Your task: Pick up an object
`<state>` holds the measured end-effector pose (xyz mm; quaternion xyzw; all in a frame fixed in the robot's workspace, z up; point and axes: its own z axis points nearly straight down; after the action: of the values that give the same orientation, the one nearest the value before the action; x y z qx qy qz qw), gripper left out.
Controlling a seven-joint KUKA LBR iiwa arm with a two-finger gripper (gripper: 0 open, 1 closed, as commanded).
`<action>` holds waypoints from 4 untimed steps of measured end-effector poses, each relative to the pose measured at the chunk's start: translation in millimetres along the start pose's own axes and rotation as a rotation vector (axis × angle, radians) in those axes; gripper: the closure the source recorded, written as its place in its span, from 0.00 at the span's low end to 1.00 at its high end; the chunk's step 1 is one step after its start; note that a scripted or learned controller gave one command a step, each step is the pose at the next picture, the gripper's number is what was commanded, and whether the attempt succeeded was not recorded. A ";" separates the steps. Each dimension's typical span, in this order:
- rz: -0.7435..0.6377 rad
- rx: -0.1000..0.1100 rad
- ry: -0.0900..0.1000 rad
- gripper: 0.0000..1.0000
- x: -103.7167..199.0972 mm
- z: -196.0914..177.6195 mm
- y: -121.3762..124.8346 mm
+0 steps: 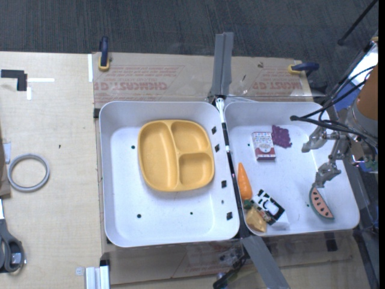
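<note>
My gripper (320, 158) hangs over the right side of the right bin (295, 116), open, with nothing between its fingers. A watermelon slice (322, 203) lies just below it, near the bin's right front corner. To its left lie a small red and white box (263, 146) and a purple bunch of grapes (281, 136). An orange carrot (243, 182) rests against the bin's left wall. In the front left corner, a black and white item (271, 206) sits beside a yellowish piece (255, 221).
The left bin (120, 209) holds a yellow divided plate (176, 155). A grey divider bar (222, 71) runs between the bins. On the bench to the left lie a grey tape ring (27, 172) and scissors (11, 253). Cables (337, 104) trail by the arm.
</note>
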<state>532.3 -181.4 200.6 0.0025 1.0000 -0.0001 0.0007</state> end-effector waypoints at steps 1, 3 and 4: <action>0.059 0.000 0.000 0.00 14.0 -6.3 34.6; 0.525 0.001 0.001 0.00 -47.8 108.0 75.2; 0.872 0.001 -0.002 0.00 -88.6 108.4 77.0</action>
<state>621.5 -104.8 92.4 0.4246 0.9054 -0.0005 0.0015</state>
